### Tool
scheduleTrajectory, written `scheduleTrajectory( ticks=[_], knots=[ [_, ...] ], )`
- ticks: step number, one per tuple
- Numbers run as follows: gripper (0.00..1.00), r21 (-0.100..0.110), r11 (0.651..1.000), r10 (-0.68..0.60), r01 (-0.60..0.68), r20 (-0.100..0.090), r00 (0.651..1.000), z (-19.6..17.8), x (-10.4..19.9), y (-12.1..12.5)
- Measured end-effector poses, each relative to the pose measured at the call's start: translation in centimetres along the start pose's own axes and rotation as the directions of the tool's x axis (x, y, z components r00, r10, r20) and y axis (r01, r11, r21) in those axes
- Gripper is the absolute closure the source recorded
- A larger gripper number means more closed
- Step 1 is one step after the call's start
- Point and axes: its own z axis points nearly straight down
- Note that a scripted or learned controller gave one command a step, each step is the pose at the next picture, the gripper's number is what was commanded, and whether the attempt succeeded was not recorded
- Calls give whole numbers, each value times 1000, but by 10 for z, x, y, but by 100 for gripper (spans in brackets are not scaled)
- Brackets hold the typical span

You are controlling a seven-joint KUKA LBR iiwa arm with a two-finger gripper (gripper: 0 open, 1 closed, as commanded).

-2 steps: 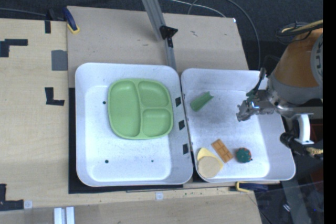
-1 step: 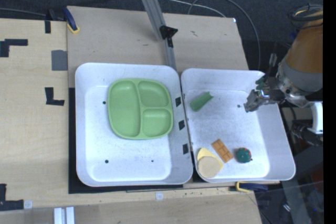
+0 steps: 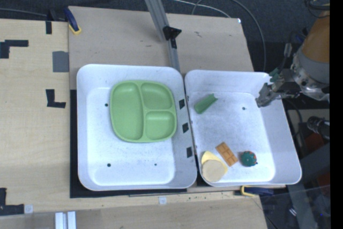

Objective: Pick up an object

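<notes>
1. While the grey arm with its orange band (image 3: 316,40) reaches in from the right, its two-finger gripper (image 3: 266,95) hangs over the upper right rim of the right-hand shallow white bin (image 3: 236,120); whether the claw is open or closed I cannot tell (it is small and dark here).
2. In that bin lie a green flat wedge-shaped piece (image 3: 204,103) near the upper left, and along the lower edge a pale yellow round piece (image 3: 213,168), an orange waffled rectangular block (image 3: 226,153) just beside it, and a small dark green ball (image 3: 247,159).
3. The left-hand shallow white bin (image 3: 94,131) bears a light green plastic divided plate (image 3: 143,110).
</notes>
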Motion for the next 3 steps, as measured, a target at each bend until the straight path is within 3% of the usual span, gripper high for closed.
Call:
scheduleTrajectory(
  ticks=[3],
  knots=[
    [100,5,1000,-4,4,-2,1000,16,127,42]
  ],
)
